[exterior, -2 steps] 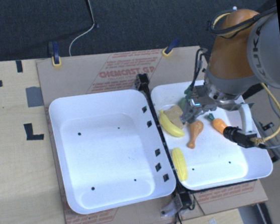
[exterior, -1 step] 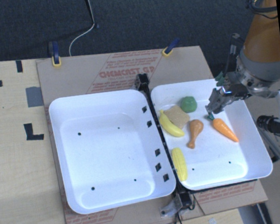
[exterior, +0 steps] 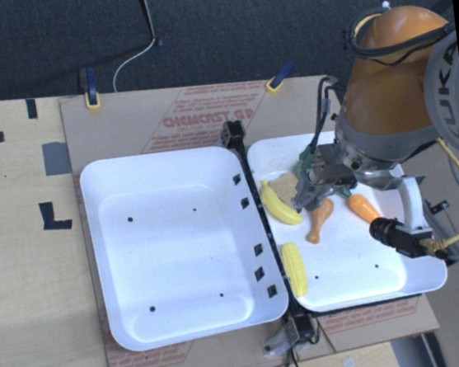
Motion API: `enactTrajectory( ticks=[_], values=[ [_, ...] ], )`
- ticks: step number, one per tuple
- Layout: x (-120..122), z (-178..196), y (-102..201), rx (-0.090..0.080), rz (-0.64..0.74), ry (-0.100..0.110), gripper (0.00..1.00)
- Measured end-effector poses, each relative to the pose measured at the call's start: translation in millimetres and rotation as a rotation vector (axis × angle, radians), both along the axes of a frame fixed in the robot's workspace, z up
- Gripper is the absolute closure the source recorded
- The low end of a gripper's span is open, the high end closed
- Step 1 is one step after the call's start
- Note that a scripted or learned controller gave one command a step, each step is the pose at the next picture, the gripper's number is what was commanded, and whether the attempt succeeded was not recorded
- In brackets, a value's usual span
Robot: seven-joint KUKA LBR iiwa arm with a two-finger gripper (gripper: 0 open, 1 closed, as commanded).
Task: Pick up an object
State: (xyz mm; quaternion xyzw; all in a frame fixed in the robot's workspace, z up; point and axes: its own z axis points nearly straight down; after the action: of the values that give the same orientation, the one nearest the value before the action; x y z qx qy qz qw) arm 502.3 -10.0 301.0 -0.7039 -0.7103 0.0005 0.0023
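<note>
A: Where's the tool [exterior: 309, 196] rn?

B: Right of centre in the frame, low over the right bin [exterior: 408, 281], near its upper-left part. Arm [exterior: 391, 75] comes in from the upper right, orange band on top.

A: Tool wide, narrow, holding sth?

B: Can't tell, the dark wrist parts cover it. Nothing visibly held.

A: Objects?

B: All in the right bin. Banana [exterior: 279, 205] by the bin's left wall, just left of the tool. Orange drumstick-like toy [exterior: 319, 220] just below the tool, tilted. Carrot [exterior: 363, 206] to the right of that, partly under the arm. Corn cob [exterior: 294, 269] lower left of the bin, upright along the wall. Sth green [exterior: 306, 162] peeks out above the tool, can't ID it.

A: Left bin?

B: Left bin [exterior: 103, 235] sits touching the right one, frame centre-left. Both on a cardboard sheet [exterior: 196, 116] on the worktop [exterior: 21, 246].
</note>
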Motion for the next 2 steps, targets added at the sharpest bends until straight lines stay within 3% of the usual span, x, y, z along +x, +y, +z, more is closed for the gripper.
enactTrajectory(
  ticks=[1,2],
  values=[
    [1,10,-4,-0.003,-0.005,-0.001,1.00],
    [-12,118,3,-0.002,-0.005,-0.015,1.00]
  ],
)
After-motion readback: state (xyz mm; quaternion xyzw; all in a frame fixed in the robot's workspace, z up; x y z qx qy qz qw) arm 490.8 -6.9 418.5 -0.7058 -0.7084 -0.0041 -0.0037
